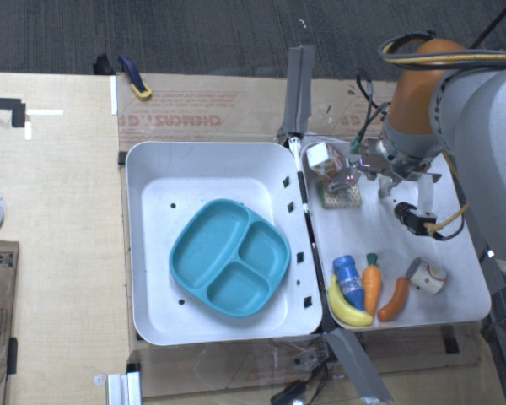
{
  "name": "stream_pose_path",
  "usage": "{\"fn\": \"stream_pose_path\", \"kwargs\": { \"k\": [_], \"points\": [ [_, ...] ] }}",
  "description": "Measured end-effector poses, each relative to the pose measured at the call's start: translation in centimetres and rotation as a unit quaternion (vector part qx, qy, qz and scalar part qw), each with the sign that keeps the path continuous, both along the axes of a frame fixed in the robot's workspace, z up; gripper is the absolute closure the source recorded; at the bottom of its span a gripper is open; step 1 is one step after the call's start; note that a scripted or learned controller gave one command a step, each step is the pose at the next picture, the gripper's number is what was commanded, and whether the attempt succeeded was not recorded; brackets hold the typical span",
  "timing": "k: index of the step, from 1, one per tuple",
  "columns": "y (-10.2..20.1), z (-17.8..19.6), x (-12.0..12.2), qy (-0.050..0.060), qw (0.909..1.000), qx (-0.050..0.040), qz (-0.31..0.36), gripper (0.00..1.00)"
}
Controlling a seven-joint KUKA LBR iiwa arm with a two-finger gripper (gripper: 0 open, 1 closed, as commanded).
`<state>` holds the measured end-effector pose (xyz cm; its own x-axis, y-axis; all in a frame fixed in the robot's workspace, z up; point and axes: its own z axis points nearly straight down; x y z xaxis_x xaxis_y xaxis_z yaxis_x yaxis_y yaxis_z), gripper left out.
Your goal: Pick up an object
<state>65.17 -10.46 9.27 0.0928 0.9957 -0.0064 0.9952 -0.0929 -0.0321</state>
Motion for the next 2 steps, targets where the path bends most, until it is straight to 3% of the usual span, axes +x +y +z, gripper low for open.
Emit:
{"fn": "stream_pose_path", "kwargs": {
  "k": [1,2],
  "points": [
    [0.3,-0.2,-0.2,0.005,0.9990,0.0025,-0.044,0.00],
    [-0.1,0.3,-2.3,-0.018,0.9948,0.0007,-0.101,0.00]
  ]
}}
